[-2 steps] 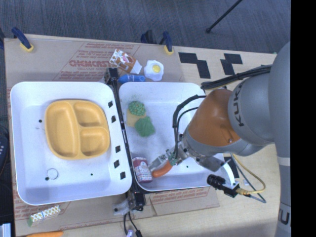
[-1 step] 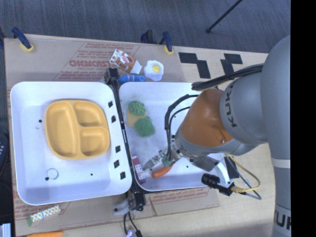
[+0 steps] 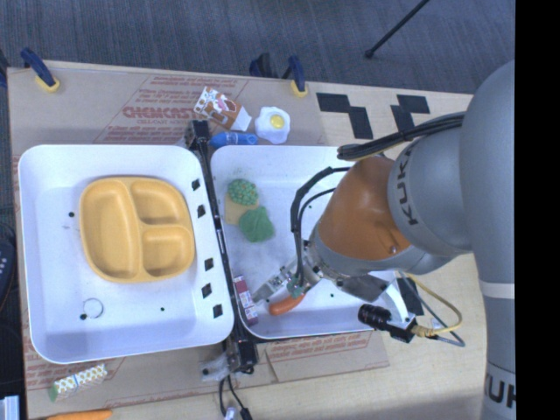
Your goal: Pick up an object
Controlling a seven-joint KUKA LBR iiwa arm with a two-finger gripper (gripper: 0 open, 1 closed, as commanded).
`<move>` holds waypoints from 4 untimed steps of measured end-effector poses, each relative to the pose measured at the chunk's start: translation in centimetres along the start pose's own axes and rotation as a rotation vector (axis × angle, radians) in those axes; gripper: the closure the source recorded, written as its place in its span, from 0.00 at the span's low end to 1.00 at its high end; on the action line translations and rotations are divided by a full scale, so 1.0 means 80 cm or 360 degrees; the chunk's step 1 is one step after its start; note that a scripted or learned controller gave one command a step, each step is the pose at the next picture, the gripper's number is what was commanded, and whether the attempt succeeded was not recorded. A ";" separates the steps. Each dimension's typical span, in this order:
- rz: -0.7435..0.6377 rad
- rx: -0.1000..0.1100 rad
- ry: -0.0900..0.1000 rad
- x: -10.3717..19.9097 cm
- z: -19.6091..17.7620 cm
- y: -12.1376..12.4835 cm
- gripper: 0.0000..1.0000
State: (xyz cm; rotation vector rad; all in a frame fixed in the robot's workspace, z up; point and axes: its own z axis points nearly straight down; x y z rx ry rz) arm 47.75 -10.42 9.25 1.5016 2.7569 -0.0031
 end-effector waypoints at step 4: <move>-0.1981 -0.0004 0.0007 -0.014 0.001 0.011 0.00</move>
